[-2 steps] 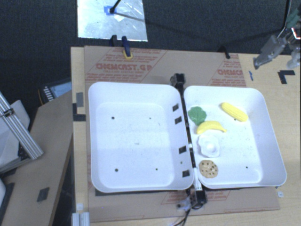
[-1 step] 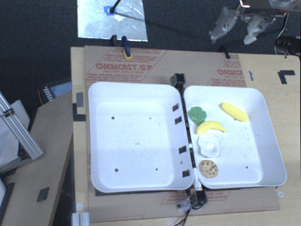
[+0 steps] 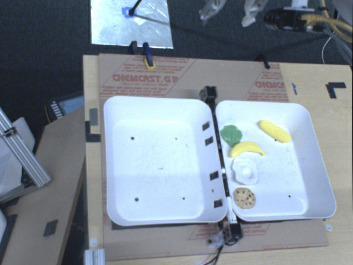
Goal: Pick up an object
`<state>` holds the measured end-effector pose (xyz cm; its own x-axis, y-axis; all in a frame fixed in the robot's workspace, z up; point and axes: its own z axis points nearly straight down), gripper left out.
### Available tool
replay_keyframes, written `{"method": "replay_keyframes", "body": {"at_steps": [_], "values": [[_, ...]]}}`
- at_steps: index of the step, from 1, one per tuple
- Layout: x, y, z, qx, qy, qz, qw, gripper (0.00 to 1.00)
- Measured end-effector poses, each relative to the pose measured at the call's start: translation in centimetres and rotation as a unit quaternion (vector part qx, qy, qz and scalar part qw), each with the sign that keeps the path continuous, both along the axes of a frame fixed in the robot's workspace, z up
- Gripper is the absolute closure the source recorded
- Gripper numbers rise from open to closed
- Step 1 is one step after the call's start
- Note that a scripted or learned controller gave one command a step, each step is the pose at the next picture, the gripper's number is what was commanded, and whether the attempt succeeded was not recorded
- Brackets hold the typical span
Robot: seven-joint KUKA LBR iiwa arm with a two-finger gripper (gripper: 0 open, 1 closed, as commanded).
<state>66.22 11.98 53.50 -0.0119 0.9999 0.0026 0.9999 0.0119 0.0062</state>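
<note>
— Cookie (image 3: 244,197) first, since it sits nearest us, at about six o'clock in the right bin (image 3: 309,200), close to the divider. What else is on offer?

— Going up from it along the same inner side: a white fried-egg piece (image 3: 244,171) just beyond it, then a banana (image 3: 247,148), then a green broccoli-like lump (image 3: 231,134) at about ten o'clock. A corn cob (image 3: 274,131) lies apart from them at about one o'clock.

— And the gripper (image 3: 230,7)?

— High at twelve o'clock, well beyond the counter (image 3: 182,73) and far from both bins — fingers spread, nothing between them.

— So which to go for?

— I'd judge the corn the best bet: clear space all round it, and thick enough to pinch. Come down straight over its middle, fingers set across its short width, not along it.

— The cookie?

— Flat and low — likely to slip under the fingertips. The egg and banana crowd each other, so a finger could catch the neighbour.

— The left bin (image 3: 118,164)?

— Nothing worth reaching for there.
</note>
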Motion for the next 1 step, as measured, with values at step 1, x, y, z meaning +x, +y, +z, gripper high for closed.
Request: {"method": "replay_keyframes", "body": {"at_steps": [1], "values": [[0.46, 11.65, -0.06, 0.0011, 0.002, 0.002, 1.0000, 0.00]]}}
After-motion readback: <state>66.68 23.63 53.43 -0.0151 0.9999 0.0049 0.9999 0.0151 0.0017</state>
